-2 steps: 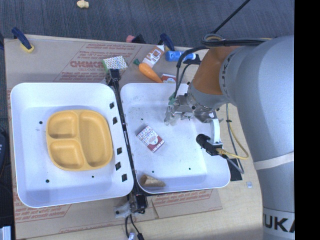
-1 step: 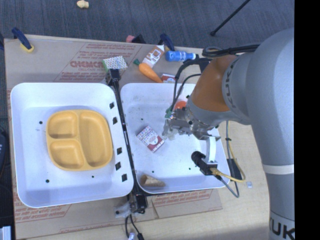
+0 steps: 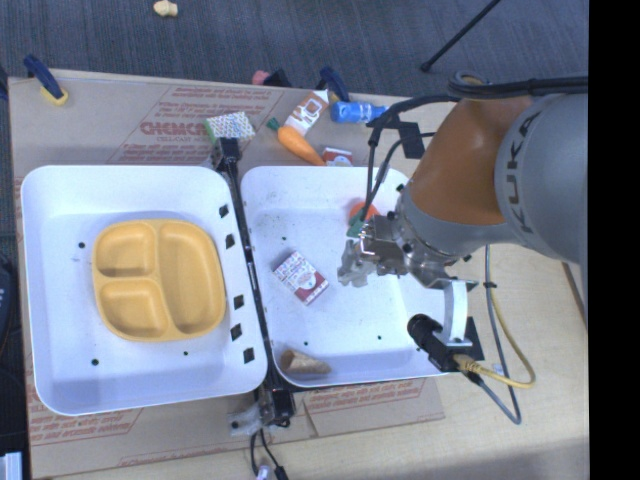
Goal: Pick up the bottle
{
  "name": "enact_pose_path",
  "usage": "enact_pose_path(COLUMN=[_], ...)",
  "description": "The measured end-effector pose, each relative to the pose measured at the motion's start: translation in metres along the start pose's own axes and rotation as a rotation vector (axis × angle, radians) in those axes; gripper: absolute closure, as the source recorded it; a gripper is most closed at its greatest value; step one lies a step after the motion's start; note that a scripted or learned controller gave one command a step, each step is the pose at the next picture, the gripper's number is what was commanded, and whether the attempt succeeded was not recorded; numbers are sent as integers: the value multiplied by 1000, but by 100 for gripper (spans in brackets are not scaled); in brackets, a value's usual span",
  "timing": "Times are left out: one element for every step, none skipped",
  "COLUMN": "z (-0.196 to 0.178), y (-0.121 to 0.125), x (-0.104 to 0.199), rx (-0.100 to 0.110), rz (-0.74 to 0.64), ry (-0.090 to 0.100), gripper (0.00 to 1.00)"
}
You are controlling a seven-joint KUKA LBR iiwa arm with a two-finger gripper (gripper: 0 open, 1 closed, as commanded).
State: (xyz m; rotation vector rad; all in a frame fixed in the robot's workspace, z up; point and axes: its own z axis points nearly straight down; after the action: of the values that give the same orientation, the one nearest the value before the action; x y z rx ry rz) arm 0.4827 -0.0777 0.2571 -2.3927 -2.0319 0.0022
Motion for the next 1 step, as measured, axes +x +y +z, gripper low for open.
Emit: enact_pose_path(z=[89], y=[-3], x=[-23], rx=[4], rz=[-33], ry=[0], gripper=[100])
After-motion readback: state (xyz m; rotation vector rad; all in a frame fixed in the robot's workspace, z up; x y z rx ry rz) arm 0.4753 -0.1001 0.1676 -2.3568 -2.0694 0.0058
